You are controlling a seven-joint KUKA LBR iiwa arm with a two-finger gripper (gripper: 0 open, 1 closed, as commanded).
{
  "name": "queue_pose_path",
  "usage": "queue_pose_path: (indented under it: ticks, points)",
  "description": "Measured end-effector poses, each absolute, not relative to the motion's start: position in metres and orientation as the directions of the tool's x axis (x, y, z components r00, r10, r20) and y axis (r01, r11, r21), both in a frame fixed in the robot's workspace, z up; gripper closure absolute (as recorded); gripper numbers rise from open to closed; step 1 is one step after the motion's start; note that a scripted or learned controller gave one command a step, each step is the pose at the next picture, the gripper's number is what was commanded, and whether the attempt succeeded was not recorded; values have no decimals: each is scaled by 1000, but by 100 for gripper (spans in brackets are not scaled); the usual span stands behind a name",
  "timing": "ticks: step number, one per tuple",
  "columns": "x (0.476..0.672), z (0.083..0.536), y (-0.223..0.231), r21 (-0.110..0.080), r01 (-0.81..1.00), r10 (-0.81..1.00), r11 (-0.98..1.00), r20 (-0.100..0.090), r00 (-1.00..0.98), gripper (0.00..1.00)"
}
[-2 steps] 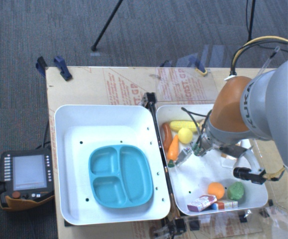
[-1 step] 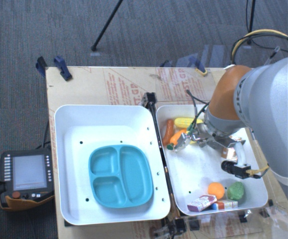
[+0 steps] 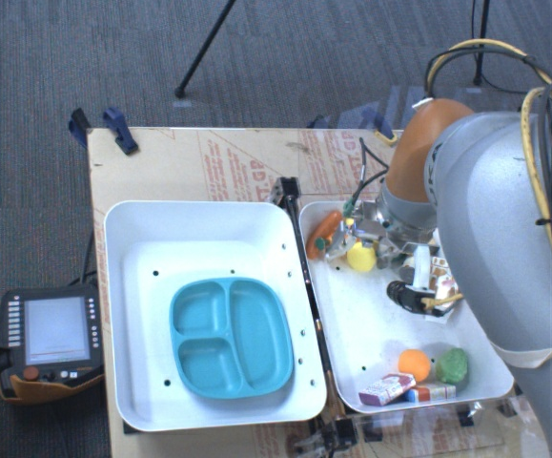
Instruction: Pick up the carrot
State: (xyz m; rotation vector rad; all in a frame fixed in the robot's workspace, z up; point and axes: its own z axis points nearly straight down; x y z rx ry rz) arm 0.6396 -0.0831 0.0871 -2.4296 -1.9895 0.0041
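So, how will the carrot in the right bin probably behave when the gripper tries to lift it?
The carrot looks rigid and smooth, like a plastic toy, so it may be light and slip. Its tapered, rounded shape could roll or pivot if pinched off-centre. It lies against the right bin's left wall, beside a yellow ball, which may crowd the gripper.

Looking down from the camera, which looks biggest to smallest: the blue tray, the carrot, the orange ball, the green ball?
1. Blue tray, by far.
2. Carrot, partly hidden.
3. Orange ball and green ball: alike, so unranked.
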Motion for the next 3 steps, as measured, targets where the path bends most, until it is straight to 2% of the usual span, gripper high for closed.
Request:
queue_pose_path:
  ticks: [1,2,3]
  points:
    - [535,86,-134,-9,956,956,-293,-2,293,0]
    - [475,86,-154,-6,907,907,-421,2,421,0]
    - [474,95,-155,-10,906,906,-423,2,423,100]
